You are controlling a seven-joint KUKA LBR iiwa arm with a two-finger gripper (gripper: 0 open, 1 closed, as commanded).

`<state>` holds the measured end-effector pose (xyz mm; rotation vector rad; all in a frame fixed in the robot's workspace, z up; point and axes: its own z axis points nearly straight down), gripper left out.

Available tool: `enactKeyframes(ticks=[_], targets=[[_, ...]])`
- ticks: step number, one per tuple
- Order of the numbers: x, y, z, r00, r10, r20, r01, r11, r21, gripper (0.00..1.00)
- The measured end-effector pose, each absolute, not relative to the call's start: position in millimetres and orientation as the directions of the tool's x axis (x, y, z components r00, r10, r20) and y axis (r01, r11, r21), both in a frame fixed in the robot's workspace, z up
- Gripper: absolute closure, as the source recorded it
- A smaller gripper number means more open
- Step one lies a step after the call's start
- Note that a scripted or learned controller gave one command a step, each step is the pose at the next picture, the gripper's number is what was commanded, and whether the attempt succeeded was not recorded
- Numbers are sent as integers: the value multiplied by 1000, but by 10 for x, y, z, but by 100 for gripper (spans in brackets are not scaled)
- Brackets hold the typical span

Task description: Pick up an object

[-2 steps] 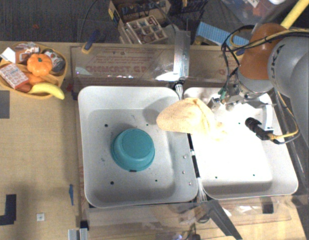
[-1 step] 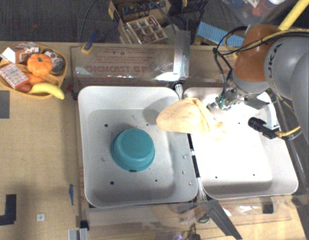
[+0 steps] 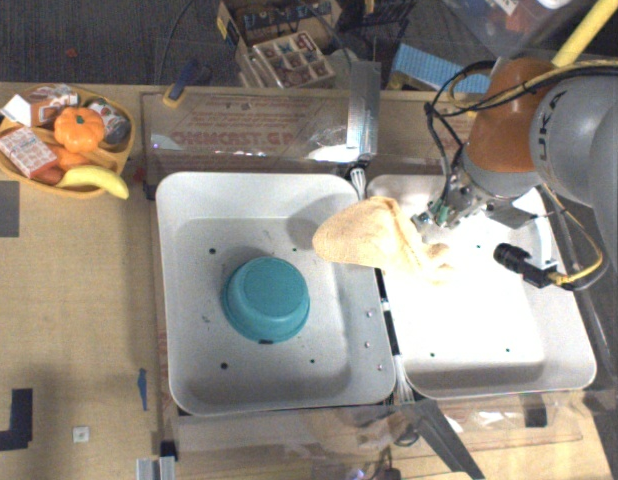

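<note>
Cloth (image 3: 367, 236) draped across bin divider; teal bowl (image 3: 267, 299) left.

Tan cloth (image 3: 367, 236): pale yellow-beige, soft, crumpled into a rough wedge with rounded left end. Lies draped across the divide between the two white bins, bulk over the far right corner of the left bin (image 3: 189, 368), narrower right end reaching into the right bin (image 3: 509, 368). Right tip looks lifted; contact with anything there unclear.

Teal bowl (image 3: 267, 299): round, upside down, on left bin floor, near centre.

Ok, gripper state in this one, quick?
Gripper: at the edge of the tan cloth over the bin divider; open or shut cannot be told.
</note>
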<state>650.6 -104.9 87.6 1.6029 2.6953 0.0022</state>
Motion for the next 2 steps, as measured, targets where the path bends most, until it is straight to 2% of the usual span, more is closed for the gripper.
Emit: enactKeyframes(ticks=[1,2], targets=[[6196,-1003,883,-608,794,-4,794,608,6,0],[6197,-1007,883,-607,794,-4,794,607,6,0]])
